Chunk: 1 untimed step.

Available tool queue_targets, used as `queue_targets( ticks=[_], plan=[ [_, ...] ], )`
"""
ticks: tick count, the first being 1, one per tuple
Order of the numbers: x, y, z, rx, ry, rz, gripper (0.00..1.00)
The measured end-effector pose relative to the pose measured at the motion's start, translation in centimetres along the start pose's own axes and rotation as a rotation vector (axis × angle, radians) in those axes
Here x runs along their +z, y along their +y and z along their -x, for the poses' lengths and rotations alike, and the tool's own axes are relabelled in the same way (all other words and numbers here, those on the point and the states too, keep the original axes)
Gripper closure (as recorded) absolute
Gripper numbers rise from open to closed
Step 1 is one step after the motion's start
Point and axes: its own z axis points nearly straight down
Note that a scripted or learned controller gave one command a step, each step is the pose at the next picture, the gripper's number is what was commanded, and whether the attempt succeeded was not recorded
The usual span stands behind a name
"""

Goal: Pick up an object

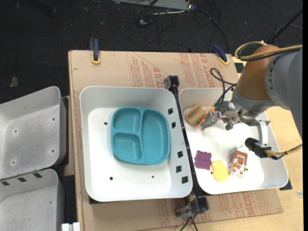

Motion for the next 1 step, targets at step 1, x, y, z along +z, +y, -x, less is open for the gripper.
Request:
queue_targets(
  ticks=[1],
  plan=[
    [1.25,0.08,-0.03,-0.001,0.0,0.005,0.0]
  ],
)
